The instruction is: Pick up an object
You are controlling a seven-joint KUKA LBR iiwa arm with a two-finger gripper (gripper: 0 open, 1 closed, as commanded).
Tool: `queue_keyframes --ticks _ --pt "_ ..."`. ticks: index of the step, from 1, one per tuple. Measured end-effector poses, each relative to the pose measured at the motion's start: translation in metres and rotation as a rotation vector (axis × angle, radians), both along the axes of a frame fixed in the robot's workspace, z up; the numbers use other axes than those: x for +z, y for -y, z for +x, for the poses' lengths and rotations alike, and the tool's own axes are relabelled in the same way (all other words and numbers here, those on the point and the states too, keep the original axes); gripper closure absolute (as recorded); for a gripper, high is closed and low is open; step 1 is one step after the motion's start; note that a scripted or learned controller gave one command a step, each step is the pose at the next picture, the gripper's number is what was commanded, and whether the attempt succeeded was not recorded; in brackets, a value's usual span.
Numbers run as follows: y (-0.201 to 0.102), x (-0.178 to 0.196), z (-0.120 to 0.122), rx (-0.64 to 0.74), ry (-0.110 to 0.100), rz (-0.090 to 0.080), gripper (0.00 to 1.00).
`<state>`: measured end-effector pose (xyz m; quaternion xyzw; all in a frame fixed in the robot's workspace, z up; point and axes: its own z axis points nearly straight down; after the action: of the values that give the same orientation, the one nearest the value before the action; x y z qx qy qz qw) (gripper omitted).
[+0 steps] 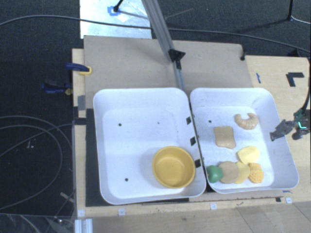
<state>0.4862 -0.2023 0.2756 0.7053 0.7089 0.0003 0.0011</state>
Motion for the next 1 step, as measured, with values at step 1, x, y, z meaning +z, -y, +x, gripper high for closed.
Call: queue_keyframes --ticks 1 --pt "0.0000 0.0001 0.0001 0.000 0.000 0.000 0.00"
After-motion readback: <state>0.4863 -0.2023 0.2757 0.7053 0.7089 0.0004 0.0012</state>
